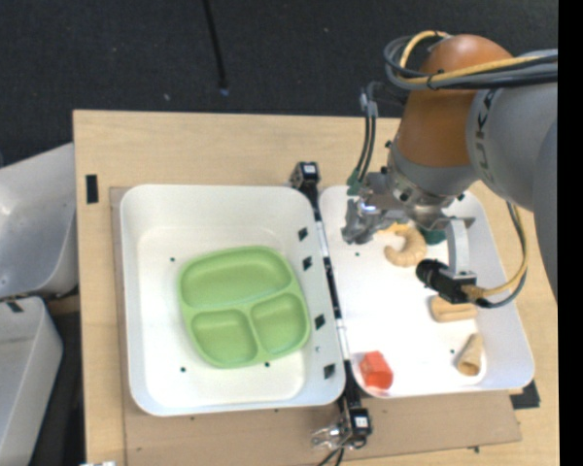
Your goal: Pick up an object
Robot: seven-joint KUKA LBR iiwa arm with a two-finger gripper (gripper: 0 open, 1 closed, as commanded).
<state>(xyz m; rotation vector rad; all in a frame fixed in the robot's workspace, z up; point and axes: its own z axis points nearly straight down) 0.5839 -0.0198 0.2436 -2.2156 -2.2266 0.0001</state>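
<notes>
The pincer [394,223] is poised by the right bin's [408,352] far edge, grip state indiscernible; lowering onto the curved tan piece [404,249] is judged next.

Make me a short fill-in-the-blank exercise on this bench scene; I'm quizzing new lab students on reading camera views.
1. The green divided plate lies in the ____ bin of the camera view.
2. The plate has ____ compartments.
3. The small orange-red block sits near the ____ edge of the right bin.
4. The gripper hangs over the ____ bin.

Missing words: left; three; front; right
</notes>
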